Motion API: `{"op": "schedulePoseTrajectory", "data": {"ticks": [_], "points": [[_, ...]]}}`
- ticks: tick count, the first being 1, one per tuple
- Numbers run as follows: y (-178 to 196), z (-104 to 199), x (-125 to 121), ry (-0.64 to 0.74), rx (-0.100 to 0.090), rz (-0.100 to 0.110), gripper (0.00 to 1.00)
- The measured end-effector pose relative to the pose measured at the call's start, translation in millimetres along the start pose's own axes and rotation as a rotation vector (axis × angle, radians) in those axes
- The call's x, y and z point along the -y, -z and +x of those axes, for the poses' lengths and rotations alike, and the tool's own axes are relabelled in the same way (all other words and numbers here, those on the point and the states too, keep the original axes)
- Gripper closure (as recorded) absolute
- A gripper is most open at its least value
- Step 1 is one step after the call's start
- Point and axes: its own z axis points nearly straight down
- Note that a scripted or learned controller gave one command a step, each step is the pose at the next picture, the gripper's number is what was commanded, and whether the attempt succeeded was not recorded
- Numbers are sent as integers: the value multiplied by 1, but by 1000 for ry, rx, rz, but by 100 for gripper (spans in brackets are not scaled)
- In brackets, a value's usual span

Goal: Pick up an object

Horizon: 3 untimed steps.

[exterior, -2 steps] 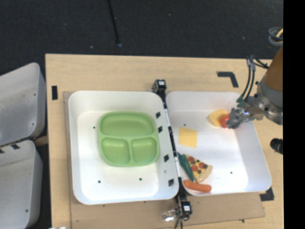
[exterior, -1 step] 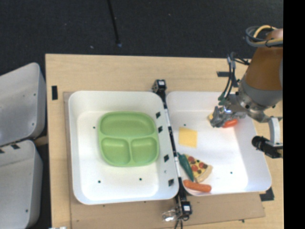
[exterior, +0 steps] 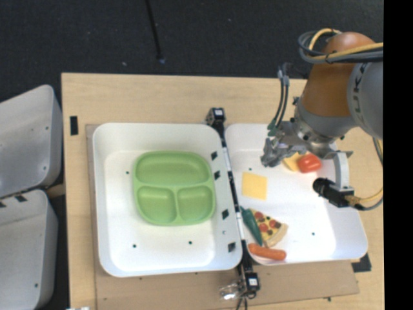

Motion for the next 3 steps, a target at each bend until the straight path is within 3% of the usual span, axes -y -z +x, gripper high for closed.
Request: {"op": "schedulePoseTrajectory", "data": {"ticks": [3], "points": [[2,155,-6,0,-1,1,100]]}}
